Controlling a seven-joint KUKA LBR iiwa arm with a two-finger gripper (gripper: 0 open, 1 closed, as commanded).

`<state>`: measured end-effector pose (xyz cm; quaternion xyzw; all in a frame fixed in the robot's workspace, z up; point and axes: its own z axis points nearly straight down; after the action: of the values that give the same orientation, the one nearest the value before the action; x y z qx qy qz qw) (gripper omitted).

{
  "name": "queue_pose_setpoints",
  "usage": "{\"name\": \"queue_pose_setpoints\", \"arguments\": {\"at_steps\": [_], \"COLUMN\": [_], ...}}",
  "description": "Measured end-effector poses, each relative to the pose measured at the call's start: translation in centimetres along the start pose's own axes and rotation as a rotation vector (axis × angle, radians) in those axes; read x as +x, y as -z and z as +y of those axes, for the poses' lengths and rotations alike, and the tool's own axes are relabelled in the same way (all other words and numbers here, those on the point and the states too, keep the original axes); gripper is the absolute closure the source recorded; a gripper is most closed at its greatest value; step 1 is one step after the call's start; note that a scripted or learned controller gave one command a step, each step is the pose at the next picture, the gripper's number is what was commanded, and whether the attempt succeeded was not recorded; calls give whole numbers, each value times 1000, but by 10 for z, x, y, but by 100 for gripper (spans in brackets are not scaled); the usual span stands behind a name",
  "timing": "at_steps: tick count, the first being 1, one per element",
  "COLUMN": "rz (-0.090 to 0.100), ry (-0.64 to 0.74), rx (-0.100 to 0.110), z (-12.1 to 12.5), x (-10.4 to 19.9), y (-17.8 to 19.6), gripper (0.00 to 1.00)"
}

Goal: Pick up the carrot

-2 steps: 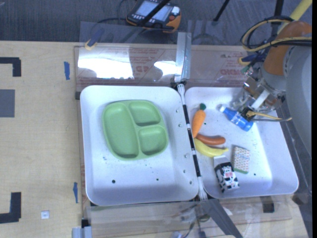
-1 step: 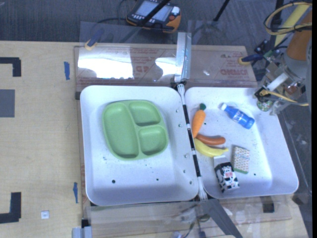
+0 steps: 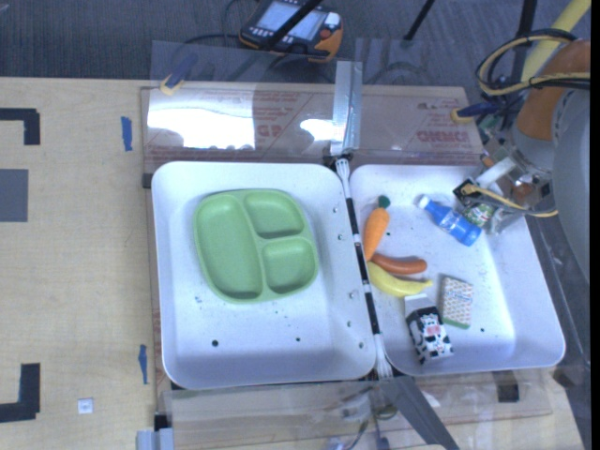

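Observation:
The orange carrot (image 3: 375, 229) with a green top lies in the right bin (image 3: 525, 289), close to its left wall, top end pointing to the back. My gripper (image 3: 491, 201) hovers over the back right part of that bin, well to the right of the carrot. It sits right by the far end of a blue bottle (image 3: 447, 217). Nothing shows the carrot between its fingers.
In the right bin a red sausage (image 3: 401, 264) and a yellow banana (image 3: 397, 284) lie just in front of the carrot. A patterned card (image 3: 457, 300) and a black-and-white cow toy (image 3: 430, 335) lie nearer the front. A green divided plate (image 3: 256, 243) fills the left bin (image 3: 178, 326).

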<state>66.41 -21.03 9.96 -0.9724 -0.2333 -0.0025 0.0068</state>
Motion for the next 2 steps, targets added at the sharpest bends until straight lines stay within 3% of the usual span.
{"name": "queue_pose_setpoints", "arguments": {"at_steps": [1,2], "rz": [-7,-10], "ry": [-252,-264], "rx": [-13,-10], "z": [-5,-2], "x": [-35,-25], "y": [87,53], "gripper": [100,100]}}
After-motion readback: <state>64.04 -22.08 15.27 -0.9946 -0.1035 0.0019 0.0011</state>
